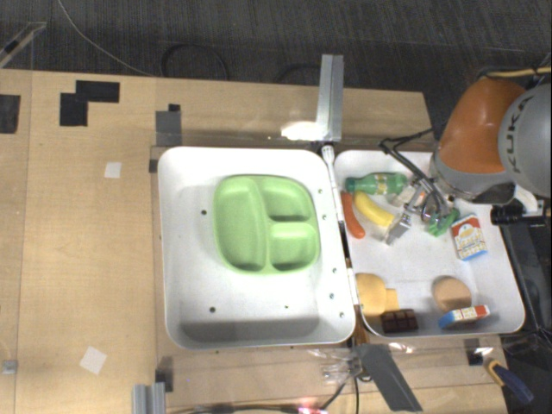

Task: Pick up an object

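Near the right bin's far end lies the yellow banana [373,211], beside a green bottle [377,182]. My gripper [402,224] hovers just beside it, fingers spread, holding nothing. I judge this the approach; next I must descend, centre, and close.

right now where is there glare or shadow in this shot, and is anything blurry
In the camera view, glare blows out a patch at the metal post behind the bins; soft shadow pools along the left bin's near wall and under the green tray; the hand reads slightly smeared, the small items in the right bin soft.
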`<state>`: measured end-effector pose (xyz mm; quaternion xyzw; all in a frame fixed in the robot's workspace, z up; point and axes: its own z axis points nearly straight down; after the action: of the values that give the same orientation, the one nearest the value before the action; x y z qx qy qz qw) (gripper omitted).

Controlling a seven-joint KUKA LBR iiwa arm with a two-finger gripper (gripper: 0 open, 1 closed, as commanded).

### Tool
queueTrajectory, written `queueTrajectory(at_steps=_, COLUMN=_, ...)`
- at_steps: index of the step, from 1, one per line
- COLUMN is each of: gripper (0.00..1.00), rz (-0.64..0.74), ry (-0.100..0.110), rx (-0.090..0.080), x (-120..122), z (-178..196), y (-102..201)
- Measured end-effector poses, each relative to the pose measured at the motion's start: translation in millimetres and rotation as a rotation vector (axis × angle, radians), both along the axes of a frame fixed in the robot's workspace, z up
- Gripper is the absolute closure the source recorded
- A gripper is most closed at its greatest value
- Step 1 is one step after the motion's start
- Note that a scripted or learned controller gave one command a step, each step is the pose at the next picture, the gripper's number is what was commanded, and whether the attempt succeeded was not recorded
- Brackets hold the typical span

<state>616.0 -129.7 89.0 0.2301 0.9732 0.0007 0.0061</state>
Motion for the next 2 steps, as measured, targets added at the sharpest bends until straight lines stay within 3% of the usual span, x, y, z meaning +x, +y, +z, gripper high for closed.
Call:
queueTrajectory(at_steps=1, gripper=0.0, rz=-0.097, ry=0.005, rx=0.0, x=10.2, z=0.3, y=45.9)
queueTrajectory(at_steps=2, gripper=0.0, rz=-0.147, ry=-0.002, rx=0.001, x=5.2, z=0.0, y=46.3)
